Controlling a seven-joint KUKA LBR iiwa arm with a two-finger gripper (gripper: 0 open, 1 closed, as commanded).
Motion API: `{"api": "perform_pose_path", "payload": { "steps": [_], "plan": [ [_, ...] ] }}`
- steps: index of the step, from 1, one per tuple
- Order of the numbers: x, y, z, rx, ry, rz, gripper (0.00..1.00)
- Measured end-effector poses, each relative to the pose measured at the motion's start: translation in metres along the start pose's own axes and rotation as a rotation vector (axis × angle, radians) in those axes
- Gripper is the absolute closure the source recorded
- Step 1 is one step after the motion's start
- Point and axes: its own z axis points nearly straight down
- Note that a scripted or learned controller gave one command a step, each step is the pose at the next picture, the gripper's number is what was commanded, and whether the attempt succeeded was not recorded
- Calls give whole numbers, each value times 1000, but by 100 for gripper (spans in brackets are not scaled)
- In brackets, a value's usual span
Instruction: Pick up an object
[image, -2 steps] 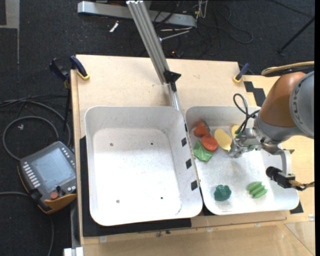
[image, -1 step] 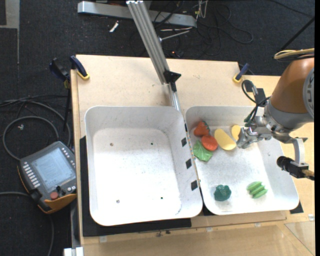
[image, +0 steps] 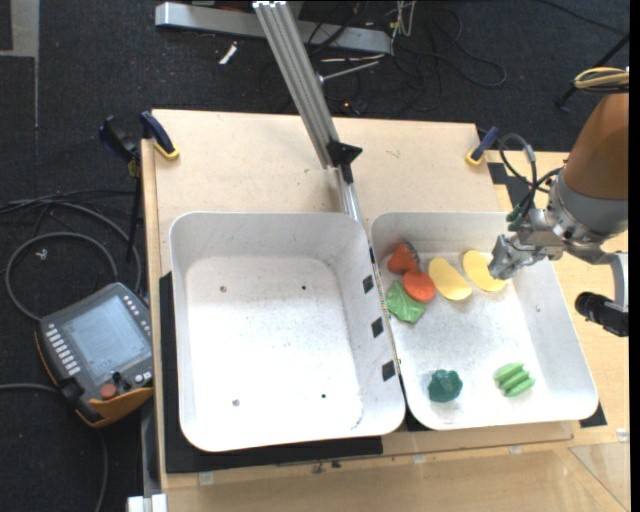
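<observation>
The arm reaches in from the right, its orange band (image: 605, 135) above the grey wrist, and the gripper (image: 503, 258) hangs low over the back part of the right bin (image: 555, 330), right at the edge of a yellow piece (image: 484, 271) that lies there; whether the gripper touches that piece or grasps it cannot be told from this slant. A second yellow piece (image: 449, 279), oval and flat, lies just beside the first, to its left. Left of that sit two orange-red pieces (image: 411, 272), one behind the other and touching, and a light green leafy piece (image: 404, 304) lies against the front one, close to the bin's left wall. Toward the front of the same bin, well apart from that cluster, rest a dark green lumpy object (image: 444, 385) and, to its right, a bright green ribbed object (image: 514, 378). The left bin (image: 200, 240) stands beside the right one on the wooden counter (image: 250, 160). A teach pendant (image: 95, 350) lies on the floor to the left of the counter.
</observation>
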Motion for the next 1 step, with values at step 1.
{"api": "perform_pose_path", "payload": {
  "steps": [1],
  "plan": [
    [53,9,-13,3,3,-4,100]
  ]
}}
